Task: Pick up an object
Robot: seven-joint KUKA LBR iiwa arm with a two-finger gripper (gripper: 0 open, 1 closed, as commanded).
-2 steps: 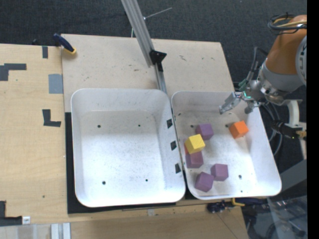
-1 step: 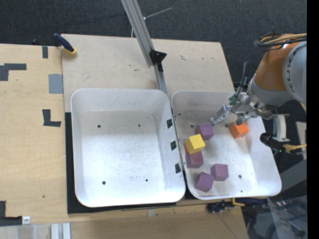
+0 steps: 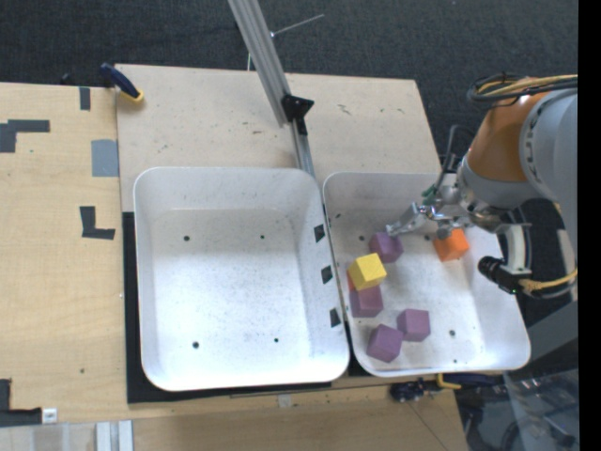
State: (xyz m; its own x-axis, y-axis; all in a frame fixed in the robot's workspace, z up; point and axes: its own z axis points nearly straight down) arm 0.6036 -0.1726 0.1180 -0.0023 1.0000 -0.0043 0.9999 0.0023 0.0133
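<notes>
The claw point(image 3: 406, 224) reaches into the right bin point(image 3: 488, 332) from the arm point(image 3: 526, 148); whether it is released or clenched cannot be told. Touching its tip, just beyond it, sits a purple cube point(image 3: 385, 247), tilted with a corner toward the claw. An orange cube point(image 3: 452, 243) lies beside the wrist. Below are a yellow cube point(image 3: 368, 271) and three more purple cubes point(image 3: 399, 332). Cubes show no long axis.

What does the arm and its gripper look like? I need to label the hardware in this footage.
The arm is grey with a rounded orange band above the wrist. Yellow and black cables loop along it. The gripper is small, metallic grey, with thin fingers.
</notes>
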